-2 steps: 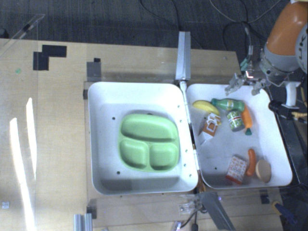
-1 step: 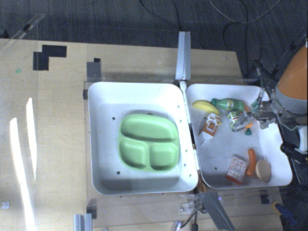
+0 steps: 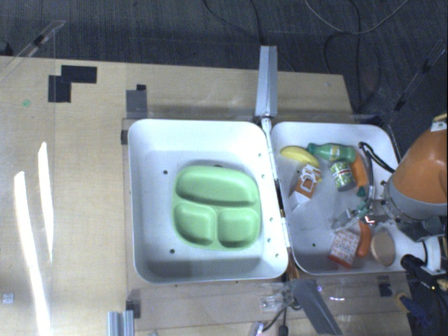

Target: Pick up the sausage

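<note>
The sausage (image 3: 365,239) is a short reddish-orange piece lying near the front of the right bin (image 3: 315,247). It sits between a red and white packet (image 3: 344,247) and a tan round item (image 3: 383,248). My gripper (image 3: 362,214) reaches in from the right, below the orange band of the arm (image 3: 420,177). Its tip hangs just above the sausage's far end. From this height I cannot see whether it touches the sausage.
The right bin also holds a banana (image 3: 299,155), a green bottle (image 3: 332,151), a green can (image 3: 343,174), an orange carrot (image 3: 360,171) and a white and orange carton (image 3: 306,183). A green divided tray (image 3: 215,206) lies in the left bin (image 3: 150,187).
</note>
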Tool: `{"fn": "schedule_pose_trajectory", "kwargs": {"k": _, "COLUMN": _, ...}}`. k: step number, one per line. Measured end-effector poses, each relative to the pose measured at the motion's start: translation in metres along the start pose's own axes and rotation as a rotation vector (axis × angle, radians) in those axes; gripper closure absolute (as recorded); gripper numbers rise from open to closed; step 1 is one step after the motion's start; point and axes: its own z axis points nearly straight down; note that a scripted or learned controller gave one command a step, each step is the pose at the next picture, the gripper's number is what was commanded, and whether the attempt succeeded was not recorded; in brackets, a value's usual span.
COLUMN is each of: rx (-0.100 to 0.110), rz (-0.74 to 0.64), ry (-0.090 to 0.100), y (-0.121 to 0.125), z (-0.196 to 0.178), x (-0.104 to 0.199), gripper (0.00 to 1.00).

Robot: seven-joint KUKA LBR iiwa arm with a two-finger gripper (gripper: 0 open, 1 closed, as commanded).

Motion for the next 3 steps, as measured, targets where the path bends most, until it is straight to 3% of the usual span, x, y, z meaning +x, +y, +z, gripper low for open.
{"fn": "schedule_pose_trajectory", "kwargs": {"k": 1, "rx": -0.008, "rz": -0.003, "ry": -0.001, "y": 0.004, "z": -0.012, "x": 0.001, "gripper": 1.00}}
{"fn": "schedule_pose_trajectory", "kwargs": {"k": 2, "rx": -0.003, "rz": 0.112, "ry": -0.003, "y": 0.004, "z": -0.001, "x": 0.026, "gripper": 1.00}}
{"fn": "schedule_pose_trajectory", "kwargs": {"k": 3, "rx": 0.004, "rz": 0.095, "ry": 0.003, "y": 0.084, "z": -0.097, "x": 0.088, "gripper": 1.00}}
